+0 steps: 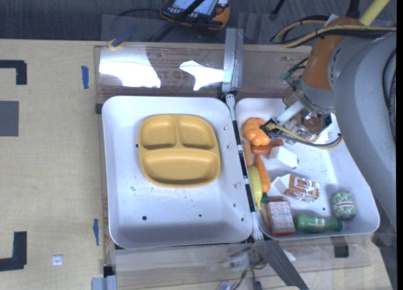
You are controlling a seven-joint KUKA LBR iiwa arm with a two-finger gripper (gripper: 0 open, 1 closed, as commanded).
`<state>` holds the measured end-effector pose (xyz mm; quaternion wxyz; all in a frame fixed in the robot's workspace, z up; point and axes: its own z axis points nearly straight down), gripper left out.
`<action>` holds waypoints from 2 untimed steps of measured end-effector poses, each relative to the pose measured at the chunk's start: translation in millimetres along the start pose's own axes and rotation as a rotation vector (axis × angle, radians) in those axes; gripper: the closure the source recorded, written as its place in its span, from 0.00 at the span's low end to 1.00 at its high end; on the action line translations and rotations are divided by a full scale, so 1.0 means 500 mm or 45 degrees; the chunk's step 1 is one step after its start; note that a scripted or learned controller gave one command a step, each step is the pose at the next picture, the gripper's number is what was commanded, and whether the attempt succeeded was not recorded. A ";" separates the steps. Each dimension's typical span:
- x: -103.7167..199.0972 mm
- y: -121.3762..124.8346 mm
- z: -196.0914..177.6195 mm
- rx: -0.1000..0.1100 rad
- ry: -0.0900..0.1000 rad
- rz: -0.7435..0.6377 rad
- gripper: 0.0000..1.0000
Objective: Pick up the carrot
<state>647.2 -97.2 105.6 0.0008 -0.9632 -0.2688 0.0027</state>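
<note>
The carrot is a slim orange piece lying along the left wall of the right bin, beside a yellow banana. Its upper end runs under a rounder orange vegetable with a dark stem. My gripper reaches in from the upper right and sits low in the bin's far left corner, right against that rounder orange vegetable. It is above and slightly right of the carrot's upper end. Nothing shows as lifted off the bin floor.
The right bin also holds a white block, a small cracker packet, a red-brown box, a green bottle and a green-and-white can. A yellow divided plate lies in the left bin.
</note>
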 end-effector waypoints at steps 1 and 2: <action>0.016 -0.072 -0.158 -0.007 0.006 -0.257 1.00; 0.016 -0.072 -0.158 -0.007 0.006 -0.257 0.00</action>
